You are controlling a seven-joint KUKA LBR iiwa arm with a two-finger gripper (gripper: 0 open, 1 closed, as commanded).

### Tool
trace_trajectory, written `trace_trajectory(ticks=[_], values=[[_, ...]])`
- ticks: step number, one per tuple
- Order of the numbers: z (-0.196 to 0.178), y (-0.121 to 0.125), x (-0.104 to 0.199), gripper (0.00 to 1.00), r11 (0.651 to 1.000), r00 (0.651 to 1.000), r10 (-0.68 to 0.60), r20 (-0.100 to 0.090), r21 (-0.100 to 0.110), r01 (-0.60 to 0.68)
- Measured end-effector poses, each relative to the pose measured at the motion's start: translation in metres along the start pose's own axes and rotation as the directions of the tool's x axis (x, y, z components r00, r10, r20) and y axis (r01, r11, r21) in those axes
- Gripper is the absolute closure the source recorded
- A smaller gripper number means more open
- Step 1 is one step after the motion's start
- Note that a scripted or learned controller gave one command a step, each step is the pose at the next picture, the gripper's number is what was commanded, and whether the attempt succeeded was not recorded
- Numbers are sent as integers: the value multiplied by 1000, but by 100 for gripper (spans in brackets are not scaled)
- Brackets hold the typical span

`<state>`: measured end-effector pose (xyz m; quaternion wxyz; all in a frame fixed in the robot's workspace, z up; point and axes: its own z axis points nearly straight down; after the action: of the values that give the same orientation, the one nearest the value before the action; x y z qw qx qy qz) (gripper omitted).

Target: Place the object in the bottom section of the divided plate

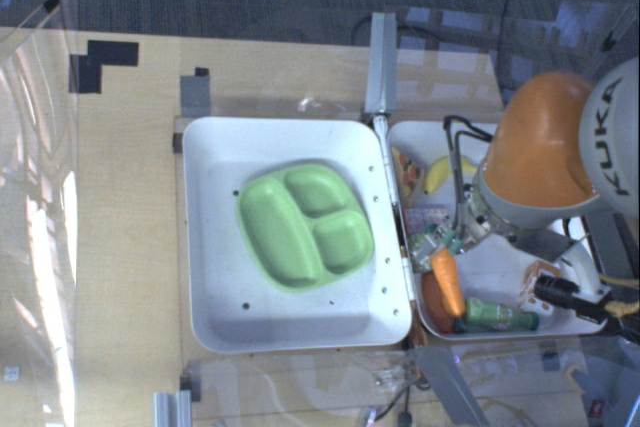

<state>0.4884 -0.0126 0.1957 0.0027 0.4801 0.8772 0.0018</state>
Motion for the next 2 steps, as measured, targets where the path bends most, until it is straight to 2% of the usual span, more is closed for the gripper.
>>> trace_trajectory(ticks=[1,2], values=[[11,63,-13,100,1000,1000,15,-1,1,-15],[-27,76,20,100,984,984,177,-1,1,-177]])
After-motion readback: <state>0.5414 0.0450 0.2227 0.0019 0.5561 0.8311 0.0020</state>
